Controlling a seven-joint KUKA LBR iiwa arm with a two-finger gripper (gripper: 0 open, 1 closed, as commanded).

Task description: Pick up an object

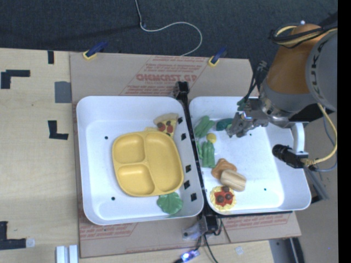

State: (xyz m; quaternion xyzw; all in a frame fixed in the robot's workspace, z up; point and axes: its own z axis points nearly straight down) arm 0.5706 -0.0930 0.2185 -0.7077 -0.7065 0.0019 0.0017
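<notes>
Pizza slice point(222, 197) at near rim, well apart from jaws point(238, 129).

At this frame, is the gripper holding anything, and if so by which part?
It cannot be told. The gripper sits low in the right bin, next to a small teal object, but nothing is visibly held by it.

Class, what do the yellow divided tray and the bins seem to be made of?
Yellow tray: probably moulded plastic, matte; one even colour, rounded compartment edges. Bins: likely plastic too, smooth white with soft sheen and rounded corners, though the look leaves coated metal open.
</notes>
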